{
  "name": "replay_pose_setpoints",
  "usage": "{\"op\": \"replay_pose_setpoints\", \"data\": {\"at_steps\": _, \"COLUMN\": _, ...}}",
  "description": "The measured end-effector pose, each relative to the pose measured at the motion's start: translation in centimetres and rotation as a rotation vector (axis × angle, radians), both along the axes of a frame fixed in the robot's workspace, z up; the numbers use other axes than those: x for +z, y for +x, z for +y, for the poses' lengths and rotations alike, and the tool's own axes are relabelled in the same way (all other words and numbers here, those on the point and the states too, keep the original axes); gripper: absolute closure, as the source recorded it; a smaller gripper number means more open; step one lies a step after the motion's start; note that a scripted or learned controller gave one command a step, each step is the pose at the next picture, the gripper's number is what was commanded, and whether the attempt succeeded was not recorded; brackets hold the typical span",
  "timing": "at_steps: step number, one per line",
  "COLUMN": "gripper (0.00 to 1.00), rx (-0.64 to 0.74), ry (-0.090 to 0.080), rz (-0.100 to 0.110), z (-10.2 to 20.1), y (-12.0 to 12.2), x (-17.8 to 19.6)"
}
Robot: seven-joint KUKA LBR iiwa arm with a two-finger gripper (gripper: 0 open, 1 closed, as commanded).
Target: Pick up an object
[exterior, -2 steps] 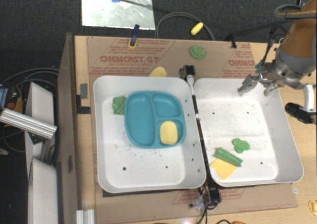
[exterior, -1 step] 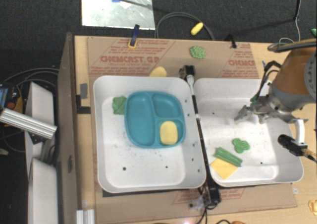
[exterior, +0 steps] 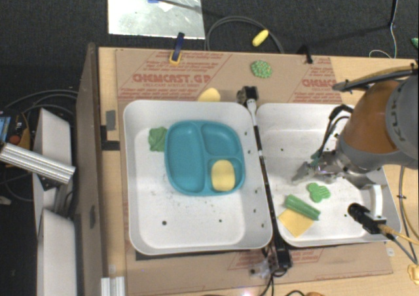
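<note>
Gripper low in right bin, fingers spread apart, nothing between them; small green clover-shaped piece just at its 5 o'clock, green stick on yellow wedge further at 7; teal divided plate with yellow lump in left bin

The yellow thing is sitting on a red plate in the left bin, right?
Not quite. The plate is blue, not red. The camera view shows the yellow thing sitting on that blue plate in the left bin, just as you said.
</note>
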State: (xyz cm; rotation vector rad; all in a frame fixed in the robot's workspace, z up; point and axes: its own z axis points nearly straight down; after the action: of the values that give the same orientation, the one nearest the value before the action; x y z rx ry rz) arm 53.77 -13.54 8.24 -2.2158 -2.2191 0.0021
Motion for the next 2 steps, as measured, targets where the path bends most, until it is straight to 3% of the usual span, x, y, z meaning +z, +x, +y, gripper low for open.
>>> {"op": "replay_pose_setpoints", "data": {"at_steps": 1, "gripper": 0.00, "rx": -0.002, "ry": -0.002, "rz": -0.003, "z": -0.6, "y": -4.9, "x": 0.2}}
{"op": "replay_pose_setpoints", "data": {"at_steps": 2, "gripper": 0.00, "rx": 0.004, "ry": -0.008, "rz": -0.016, "z": -5.0, "y": 4.9, "x": 0.4}}
